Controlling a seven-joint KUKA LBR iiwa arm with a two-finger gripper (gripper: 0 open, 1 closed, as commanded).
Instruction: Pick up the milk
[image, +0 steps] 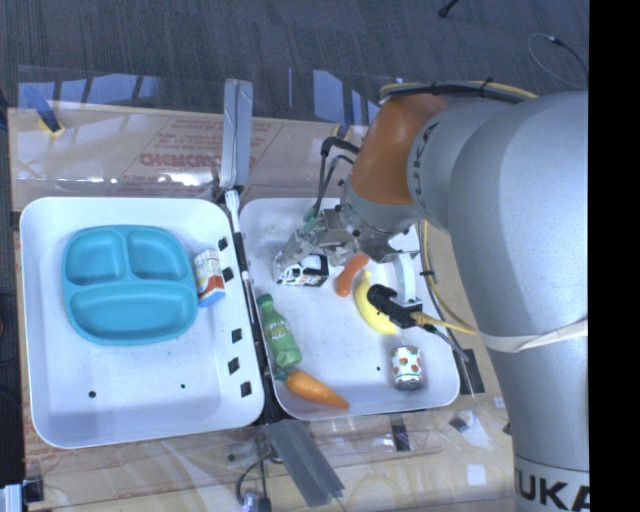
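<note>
A grey arm (500, 250) marked "KUKA" reaches over two white bins. Its gripper (312, 245) hovers above the right bin (345, 395); whether its fingers are open cannot be told. The left bin (120, 415) holds one blue divided plate (128, 283) and one milk carton (208, 276) beside it. The right bin holds two carrots (316, 390), one green bottle (279, 333), one banana (378, 315) and one small can (406, 367).

Arm (520, 250): white letters "UKA" legible low on its grey base, cut off at the frame's bottom edge. Desk (150, 150): faint reddish print on the clear sheet behind the bins, too blurred to read. Can labels illegible.
</note>
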